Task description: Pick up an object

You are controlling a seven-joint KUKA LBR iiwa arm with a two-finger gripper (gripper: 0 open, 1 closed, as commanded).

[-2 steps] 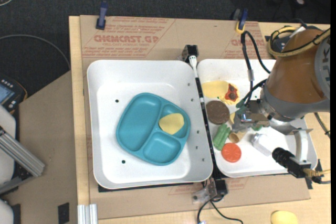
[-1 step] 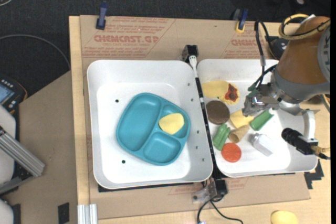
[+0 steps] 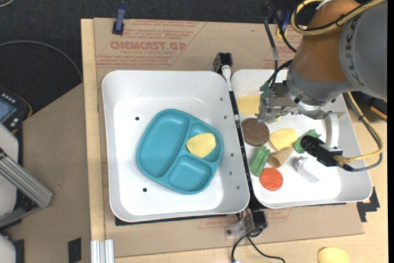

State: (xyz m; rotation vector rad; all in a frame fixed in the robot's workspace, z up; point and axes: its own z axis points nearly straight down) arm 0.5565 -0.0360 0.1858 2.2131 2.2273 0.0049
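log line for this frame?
arm: over right bin | gripper: above brown disc | grasp: none seen | left bin: teal tray

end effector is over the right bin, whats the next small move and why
Probably a short straight descent. The end effector hangs in the right bin, just above the brown disc, with the yellow piece and green stick close by. Nothing shows between its fingers, so lowering onto the disc looks like the nearest chance at a grasp, though the crowding may spoil it.
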